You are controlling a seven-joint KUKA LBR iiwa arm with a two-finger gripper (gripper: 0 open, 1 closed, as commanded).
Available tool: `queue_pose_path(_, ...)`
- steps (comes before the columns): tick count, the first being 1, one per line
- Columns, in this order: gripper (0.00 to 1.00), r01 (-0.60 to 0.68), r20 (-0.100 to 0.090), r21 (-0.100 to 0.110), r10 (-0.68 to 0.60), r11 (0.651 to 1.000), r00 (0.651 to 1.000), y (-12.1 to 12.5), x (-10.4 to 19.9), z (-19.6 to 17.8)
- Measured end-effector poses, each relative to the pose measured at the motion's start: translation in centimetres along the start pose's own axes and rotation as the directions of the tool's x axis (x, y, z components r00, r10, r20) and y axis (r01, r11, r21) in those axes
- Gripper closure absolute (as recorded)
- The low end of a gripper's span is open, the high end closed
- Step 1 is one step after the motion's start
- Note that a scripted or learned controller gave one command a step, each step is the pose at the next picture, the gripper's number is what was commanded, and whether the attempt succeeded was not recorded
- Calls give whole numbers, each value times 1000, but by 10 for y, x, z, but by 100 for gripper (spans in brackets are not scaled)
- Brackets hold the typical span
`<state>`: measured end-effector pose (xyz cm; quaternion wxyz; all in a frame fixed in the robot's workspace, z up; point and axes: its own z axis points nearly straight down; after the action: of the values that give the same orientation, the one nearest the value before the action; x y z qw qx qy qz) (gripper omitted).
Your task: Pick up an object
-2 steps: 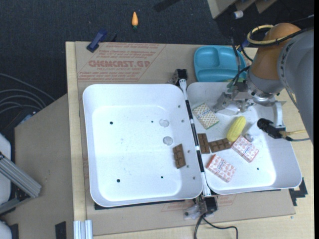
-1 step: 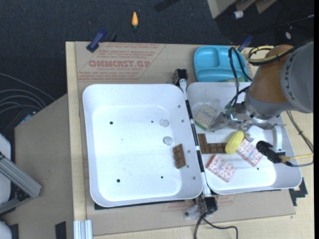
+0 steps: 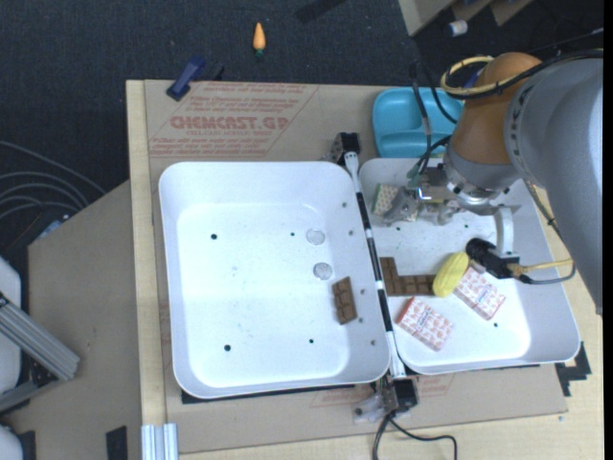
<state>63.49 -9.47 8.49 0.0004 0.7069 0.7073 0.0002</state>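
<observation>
The arm is in the approach step: the end effector (image 3: 419, 202) hangs low over the far-left part of the right shallow white plastic bin (image 3: 546, 338), and nothing is visibly lifted. Its metal parts blur together against the white floor, so I cannot tell how wide it stands or whether anything sits in it.

The nearest candidate is a small pale speckled block (image 3: 386, 199) lying by the bin's far-left corner, just beside the end effector on its left, close to the divider between the 2 bins. I judge this the likeliest target, though whether they touch cannot be made out.

Other things lie toward the near edge of the tabletop (image 3: 230, 103), well apart from the end effector: a yellow rounded plastic piece (image 3: 449, 274) in the middle of the right bin, a brown chocolate-like bar (image 3: 406, 283) just left of it, and 2 red-and-white patterned packets, one (image 3: 425, 322) near the front and another (image 3: 478, 293) right of the yellow piece. A second brown bar (image 3: 344, 300) rests in the left shallow white plastic bin (image 3: 192, 185) by the divider.

The next move calls for a short descent centred on the speckled block, clear of the bin wall, then a closing and a straight lift
</observation>
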Motion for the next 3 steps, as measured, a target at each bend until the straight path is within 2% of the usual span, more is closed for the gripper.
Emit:
queue_pose_path(1, 0, -8, -7, 44, 9, 999, 1000, 24, -2, 2)
queue_pose_path(2, 100, -9, 5, 49, 9, 999, 1000, 22, -7, -7)
queue_pose_path(3, 0, -9, 4, 46, 9, 999, 1000, 23, -6, -8)
